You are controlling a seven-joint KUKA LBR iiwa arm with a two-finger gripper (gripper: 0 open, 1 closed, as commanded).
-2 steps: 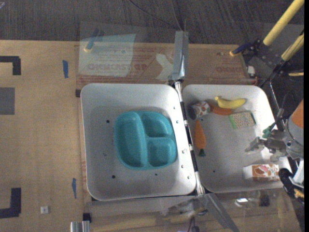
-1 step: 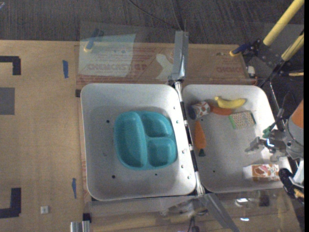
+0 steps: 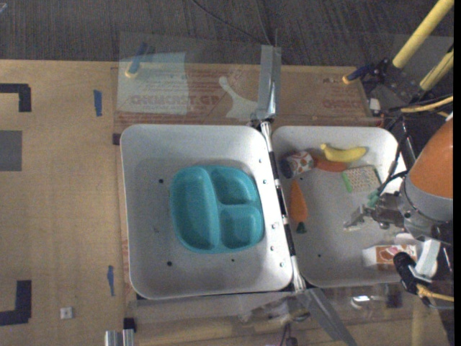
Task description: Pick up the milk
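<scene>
The milk [image 3: 387,254] is a small white carton with orange print, lying on its side near the front right corner of the right bin [image 3: 324,265]. My gripper [image 3: 358,220] hangs over the right part of that bin, a little behind and to the left of the carton and apart from it. The grey arm with its orange band [image 3: 438,166] comes in from the right, and its wrist partly covers the carton's right end. Nothing shows in the gripper.
Also in the right bin are a yellow banana [image 3: 343,152], a red item [image 3: 331,166], a small cup [image 3: 299,163], a green and white box [image 3: 360,179] and a carrot [image 3: 298,202]. The left bin [image 3: 144,193] holds a teal divided plate [image 3: 216,207].
</scene>
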